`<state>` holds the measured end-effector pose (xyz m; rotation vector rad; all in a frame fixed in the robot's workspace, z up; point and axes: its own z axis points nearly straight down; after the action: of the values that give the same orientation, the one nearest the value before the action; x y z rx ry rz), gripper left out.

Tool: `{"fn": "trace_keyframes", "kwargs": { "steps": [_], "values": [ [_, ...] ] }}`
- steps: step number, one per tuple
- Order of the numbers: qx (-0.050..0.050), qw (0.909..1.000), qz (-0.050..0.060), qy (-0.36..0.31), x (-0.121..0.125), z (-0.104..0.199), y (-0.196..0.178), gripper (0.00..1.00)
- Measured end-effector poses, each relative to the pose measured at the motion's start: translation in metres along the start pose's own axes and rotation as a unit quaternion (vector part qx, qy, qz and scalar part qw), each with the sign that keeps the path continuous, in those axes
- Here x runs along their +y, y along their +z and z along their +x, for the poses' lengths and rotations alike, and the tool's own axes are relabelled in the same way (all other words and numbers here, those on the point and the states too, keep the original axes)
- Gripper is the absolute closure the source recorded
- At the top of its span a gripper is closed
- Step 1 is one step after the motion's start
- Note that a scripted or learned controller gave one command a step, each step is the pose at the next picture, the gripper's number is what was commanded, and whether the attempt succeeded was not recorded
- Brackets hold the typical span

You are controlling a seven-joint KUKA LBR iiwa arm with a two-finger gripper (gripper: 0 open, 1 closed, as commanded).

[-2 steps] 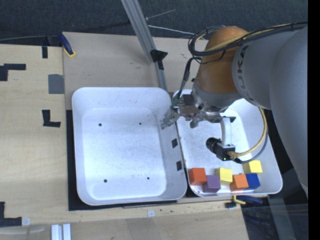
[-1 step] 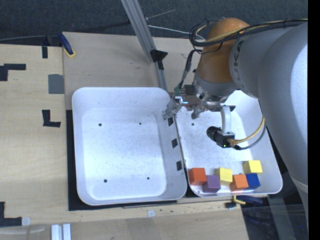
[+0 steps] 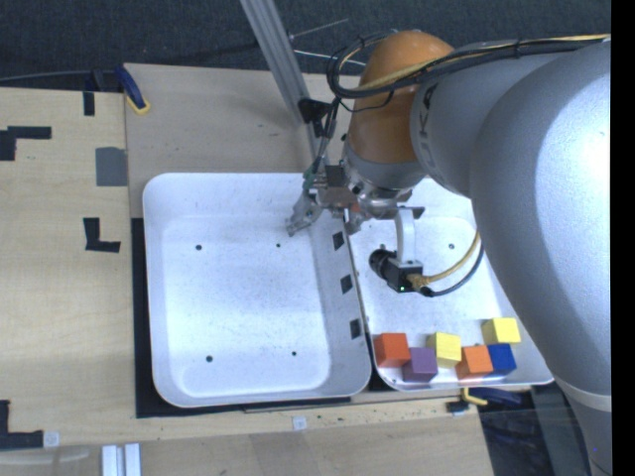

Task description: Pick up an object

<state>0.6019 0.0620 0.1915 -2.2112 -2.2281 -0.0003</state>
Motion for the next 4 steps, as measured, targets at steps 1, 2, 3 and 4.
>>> {"fn": "trace_keyframes", "kwargs": {
  "steps": [1, 2, 3, 4],
  "values": [
    [-0.003, 1.0, 0.001, 0.007, -0.003, -0.07, 0.0, 0.0],
    [-0.001, 1.0, 0.0, 0.003, -0.003, -0.065, 0.0, 0.0],
    [-0.001, 1.0, -0.001, 0.003, 0.005, -0.074, -0.02, 0.0],
    [0.0, 1.0, 0.0, 0.002, -0.003, -0.054, -0.027, 0.0]
  ]
}}
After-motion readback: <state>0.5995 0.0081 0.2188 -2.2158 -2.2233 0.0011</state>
